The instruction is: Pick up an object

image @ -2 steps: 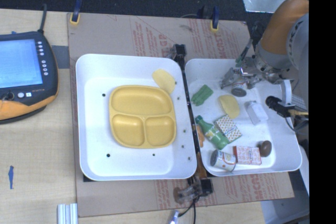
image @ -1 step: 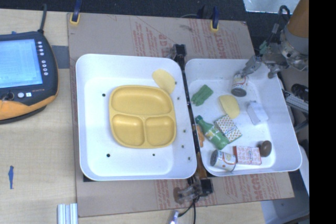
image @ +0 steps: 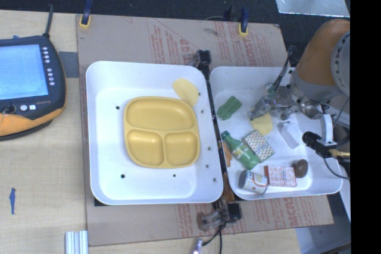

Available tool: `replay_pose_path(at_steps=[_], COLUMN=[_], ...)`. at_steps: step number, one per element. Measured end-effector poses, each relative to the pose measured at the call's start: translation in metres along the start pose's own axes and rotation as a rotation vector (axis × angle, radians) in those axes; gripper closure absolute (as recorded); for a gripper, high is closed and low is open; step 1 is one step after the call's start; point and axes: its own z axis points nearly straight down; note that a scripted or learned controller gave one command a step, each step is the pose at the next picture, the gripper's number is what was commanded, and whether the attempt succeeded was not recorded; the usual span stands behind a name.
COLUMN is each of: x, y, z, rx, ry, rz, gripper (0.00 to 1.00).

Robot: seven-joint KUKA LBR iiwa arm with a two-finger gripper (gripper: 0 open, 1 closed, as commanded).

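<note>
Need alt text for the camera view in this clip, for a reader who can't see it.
The grey arm's gripper is low in the right bin, beside a pale yellow piece among small mixed objects, including a green block and a green bottle. The left bin holds a yellow divided tray.

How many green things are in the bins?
2, both in the right white bin: a small green block near its upper left corner, and a green plastic bottle lying below it by the left wall. The arm may hide others.
</note>
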Motion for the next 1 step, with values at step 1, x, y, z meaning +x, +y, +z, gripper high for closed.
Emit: replay_pose_path(at_steps=[1], x=[-0.0171], y=[0.0566], z=[-0.0019], rx=[-0.005], ry=[0.000], rz=[0.000], gripper=[0.00])
